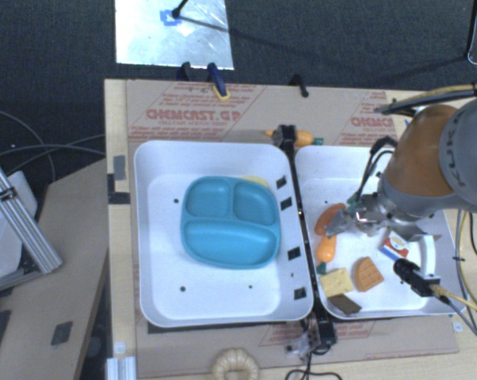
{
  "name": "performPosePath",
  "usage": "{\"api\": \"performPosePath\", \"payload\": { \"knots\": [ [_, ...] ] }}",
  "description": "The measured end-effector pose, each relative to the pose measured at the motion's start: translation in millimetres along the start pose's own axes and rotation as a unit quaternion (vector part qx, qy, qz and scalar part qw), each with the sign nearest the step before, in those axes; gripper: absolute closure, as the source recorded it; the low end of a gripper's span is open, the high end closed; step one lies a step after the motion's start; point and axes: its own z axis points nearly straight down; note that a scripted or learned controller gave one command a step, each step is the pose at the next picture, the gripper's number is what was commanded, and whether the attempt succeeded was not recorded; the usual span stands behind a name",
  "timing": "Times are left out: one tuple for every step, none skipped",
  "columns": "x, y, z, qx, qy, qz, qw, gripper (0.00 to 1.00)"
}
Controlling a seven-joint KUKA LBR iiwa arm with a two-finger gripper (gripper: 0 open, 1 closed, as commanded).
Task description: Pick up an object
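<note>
My gripper [351, 218] hangs low over the middle of the right bin [333, 161], under the grey wrist with its orange band. Just left of it lies a red-orange piece [329, 216], touching or nearly touching the gripper's tip. Below that lies a smaller orange piece [326, 248]. Nearer the front edge are a yellow wedge [336, 280], a brown cracker-like piece [368, 274] and a dark brown block [343, 305]. A small red, white and blue item [394, 246] lies partly under the wrist.
The left bin [155, 291] holds a blue divided plate [227, 220], with a yellow bit [257, 181] showing at its far rim. Black clips line the divider between the bins. An orange item [303, 138] sits at the divider's far end, outside the bins.
</note>
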Motion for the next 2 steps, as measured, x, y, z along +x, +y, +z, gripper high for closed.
{"api": "performPosePath", "payload": {
  "knots": [
    [0.4,0.2,29.4,-0.001,0.000,0.000,1.0000,0.00],
    [0.2,1.1,17.6,-0.002,0.000,0.000,1.0000,1.00]
  ]
}}
